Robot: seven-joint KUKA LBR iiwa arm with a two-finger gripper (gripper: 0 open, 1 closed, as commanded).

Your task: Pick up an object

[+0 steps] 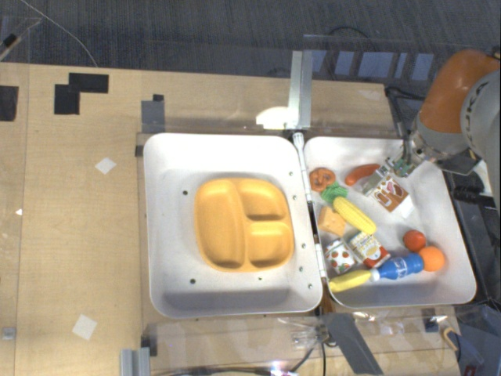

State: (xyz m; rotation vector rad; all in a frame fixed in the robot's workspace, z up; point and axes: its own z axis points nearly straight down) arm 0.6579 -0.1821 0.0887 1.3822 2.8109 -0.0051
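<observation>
The gripper (403, 163) hangs at the right bin's (462, 245) upper right, just above a small flat snack packet (387, 192); whether the jaws are open I cannot tell. The packet looks light, crinkly and slippery, best pinched across its narrow width.

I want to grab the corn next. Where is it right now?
The corn lies in the right bin, near its left side, slanting between the cookie above it and the cheese wedge just below.
</observation>
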